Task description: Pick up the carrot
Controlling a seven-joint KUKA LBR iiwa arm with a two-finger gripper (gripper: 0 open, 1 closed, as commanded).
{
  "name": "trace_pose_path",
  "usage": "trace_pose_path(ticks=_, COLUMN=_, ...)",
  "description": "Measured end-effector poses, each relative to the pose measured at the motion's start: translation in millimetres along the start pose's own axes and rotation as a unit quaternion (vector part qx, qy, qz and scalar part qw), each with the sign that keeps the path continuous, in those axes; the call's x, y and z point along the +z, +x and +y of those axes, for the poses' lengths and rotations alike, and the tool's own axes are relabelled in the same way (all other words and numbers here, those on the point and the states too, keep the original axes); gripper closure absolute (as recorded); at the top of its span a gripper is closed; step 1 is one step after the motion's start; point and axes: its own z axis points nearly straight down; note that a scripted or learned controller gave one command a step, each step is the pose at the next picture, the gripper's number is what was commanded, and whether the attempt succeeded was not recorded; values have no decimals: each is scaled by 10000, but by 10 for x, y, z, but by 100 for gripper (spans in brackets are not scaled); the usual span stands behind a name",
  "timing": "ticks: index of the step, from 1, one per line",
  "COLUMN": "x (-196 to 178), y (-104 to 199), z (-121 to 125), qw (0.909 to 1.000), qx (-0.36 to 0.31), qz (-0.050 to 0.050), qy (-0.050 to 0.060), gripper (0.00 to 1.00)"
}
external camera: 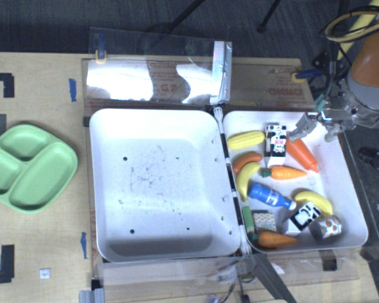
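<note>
Gripper (318, 126) hovering over right bin (355, 197), fingers spread wide and holding nothing, carrot (288, 173) lying just below-left of gripper beside milk carton (276, 141), banana (246, 140) further left

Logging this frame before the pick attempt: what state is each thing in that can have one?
gripper: above the right bin's far edge, nothing seen between its fingers
carrot: lying flat in the right bin, not picked up
blue bottle: lying on its side
left bin: sits beside the right bin
green divided plate: flat on the bench
</note>
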Motion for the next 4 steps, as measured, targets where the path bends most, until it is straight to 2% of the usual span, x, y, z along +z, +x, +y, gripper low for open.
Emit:
trace_pose_path(ticks=1, x=723, y=-25, z=-382, qw=9981, qx=621, qz=1, qy=2, gripper=0)
trace_pose_path(ticks=2, x=-153, y=26, z=-714, qw=9997, qx=249, qz=-5, qy=-12, gripper=0)
trace_pose_path(ticks=3, x=900, y=254, z=-422, qw=9984, qx=570, qz=0, qy=3, gripper=0)
trace_pose_path(ticks=4, x=1403, y=-211, z=-124, qw=9994, qx=346, qz=-8, qy=-24, gripper=0)
